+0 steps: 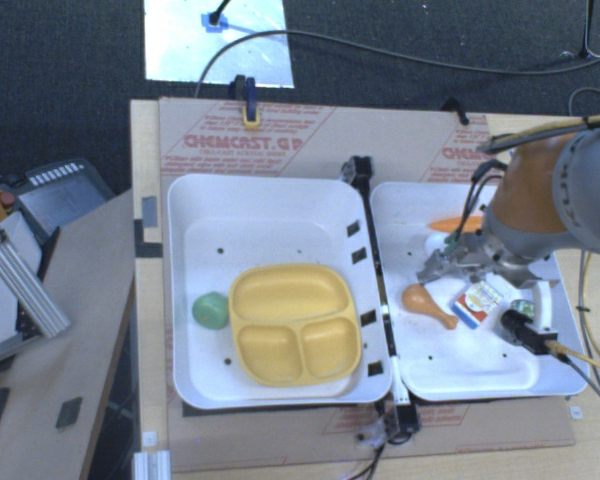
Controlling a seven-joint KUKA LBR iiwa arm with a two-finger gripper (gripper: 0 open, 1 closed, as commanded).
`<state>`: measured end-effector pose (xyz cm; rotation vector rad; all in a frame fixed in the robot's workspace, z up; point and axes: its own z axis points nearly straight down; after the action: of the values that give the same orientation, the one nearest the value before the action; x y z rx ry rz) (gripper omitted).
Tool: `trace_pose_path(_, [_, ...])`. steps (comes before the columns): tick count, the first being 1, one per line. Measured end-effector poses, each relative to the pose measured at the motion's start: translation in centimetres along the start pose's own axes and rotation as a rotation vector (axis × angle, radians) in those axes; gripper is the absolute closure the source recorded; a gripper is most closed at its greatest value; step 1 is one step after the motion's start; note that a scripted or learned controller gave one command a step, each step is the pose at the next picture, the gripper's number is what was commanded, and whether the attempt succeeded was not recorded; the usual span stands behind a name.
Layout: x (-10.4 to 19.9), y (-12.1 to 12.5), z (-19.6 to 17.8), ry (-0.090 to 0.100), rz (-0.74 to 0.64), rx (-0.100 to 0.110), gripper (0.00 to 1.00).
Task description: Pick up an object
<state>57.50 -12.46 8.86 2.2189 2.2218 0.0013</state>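
The counter carried a brown sheet printed "CHEMCAST GP" in red. The left bin held a smooth yellow three-compartment tray with a rounded green object touching its left edge. In the right bin lay a tan drumstick-shaped toy, a small red, white and blue packet with unreadable print, and an orange piece. The gripper hung low over that bin, above the drumstick; whether it was clenched or released could not be told.

My arm reaches in over the right bin, orange band uppermost, wrist bent down, with the gripper low above that bin's floor.
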Motion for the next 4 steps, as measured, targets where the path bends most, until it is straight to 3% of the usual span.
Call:
trace_pose_path(1, [0.0, 0.1, -1.3, -0.001, 0.000, -0.002, 1.00])
trace_pose_path(4, [-2.0, 0.2, -16.1, -0.001, -0.003, -0.005, 1.00])
